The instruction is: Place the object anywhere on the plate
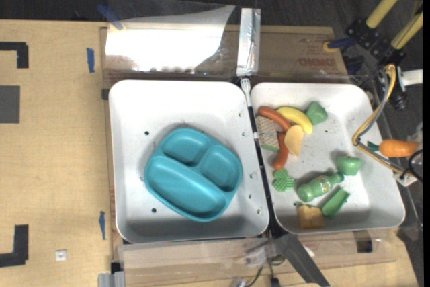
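A teal plate with three compartments lies in the left white bin, slightly toward its front. The right white bin holds several toy foods: a yellow banana, a red-orange sausage shape, a peach-coloured slice, a round green piece, a green bottle-like piece, a small green block, a dark green piece and a brown piece. Nothing lies on the plate.
A yellow cable curves over the right bin's far right rim, beside an orange part at the frame's edge. A clear plastic sheet lies behind the left bin. Cardboard bench surface spreads to the left.
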`<state>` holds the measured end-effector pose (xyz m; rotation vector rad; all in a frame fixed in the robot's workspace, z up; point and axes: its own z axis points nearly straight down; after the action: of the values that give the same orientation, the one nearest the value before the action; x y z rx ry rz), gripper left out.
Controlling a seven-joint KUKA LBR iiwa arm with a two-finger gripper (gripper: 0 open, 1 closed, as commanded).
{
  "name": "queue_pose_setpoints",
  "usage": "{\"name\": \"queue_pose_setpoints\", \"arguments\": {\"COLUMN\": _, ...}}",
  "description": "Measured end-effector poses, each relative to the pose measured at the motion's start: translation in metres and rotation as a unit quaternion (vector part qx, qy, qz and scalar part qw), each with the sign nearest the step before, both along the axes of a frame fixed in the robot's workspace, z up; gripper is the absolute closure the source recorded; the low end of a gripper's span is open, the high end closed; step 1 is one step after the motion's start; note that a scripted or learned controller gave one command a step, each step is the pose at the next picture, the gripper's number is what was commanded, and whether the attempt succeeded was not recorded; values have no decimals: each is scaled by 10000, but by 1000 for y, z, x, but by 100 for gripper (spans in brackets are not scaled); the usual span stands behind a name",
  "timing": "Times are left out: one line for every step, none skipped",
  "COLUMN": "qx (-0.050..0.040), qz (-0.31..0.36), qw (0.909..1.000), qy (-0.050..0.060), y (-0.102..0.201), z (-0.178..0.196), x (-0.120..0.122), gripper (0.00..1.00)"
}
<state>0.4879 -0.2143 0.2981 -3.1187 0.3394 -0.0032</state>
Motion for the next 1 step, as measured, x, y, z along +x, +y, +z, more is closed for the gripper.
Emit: {"name": "queue_pose_setpoints", "arguments": {"qx": 5, "qz": -696, "qw": 9976, "qy": 22, "y": -8, "z": -31, "x": -1, "gripper": 100}}
